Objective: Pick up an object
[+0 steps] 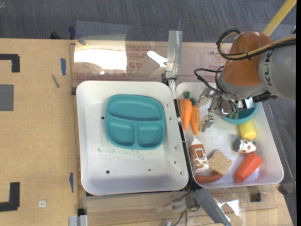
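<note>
Camera view has our pincer [217, 111] low in the right bin [275, 166], beside two carrots [189, 114] lying along the left wall. We cannot tell how its fingers stand; nothing appears between them. The likely target is a carrot, perhaps the teal bowl [241, 116] under the wrist. We risk closing on both carrots together, or pinning one against the wall so it slips. The teal tray [135, 121] sits in the left bin [89, 140].
</note>
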`<state>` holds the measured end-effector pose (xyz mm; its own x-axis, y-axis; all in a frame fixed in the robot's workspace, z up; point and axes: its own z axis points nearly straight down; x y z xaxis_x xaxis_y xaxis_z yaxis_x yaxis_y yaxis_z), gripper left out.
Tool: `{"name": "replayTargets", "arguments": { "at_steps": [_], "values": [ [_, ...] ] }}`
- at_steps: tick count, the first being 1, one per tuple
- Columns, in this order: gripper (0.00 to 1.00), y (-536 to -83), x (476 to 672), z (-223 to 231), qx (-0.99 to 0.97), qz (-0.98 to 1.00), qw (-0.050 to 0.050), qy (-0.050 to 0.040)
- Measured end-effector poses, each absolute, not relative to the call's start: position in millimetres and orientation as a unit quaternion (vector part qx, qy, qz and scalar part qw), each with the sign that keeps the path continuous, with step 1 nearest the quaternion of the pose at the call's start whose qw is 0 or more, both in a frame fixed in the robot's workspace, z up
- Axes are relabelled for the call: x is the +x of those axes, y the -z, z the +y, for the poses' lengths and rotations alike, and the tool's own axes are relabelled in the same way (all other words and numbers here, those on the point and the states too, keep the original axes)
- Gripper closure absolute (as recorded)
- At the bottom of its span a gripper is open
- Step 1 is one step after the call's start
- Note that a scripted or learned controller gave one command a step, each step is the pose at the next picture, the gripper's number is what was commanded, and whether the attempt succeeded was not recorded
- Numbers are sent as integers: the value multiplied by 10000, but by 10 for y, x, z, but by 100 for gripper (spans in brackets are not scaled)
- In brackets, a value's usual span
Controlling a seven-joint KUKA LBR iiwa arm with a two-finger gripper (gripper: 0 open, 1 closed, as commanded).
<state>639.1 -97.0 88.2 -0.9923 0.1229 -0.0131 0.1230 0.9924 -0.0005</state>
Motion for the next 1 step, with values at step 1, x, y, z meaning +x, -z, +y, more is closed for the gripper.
{"name": "replayTargets", "arguments": {
  "at_steps": [1],
  "values": [
    [0,-888,6045,-1047,927,9957,63,-8]
  ]
}}
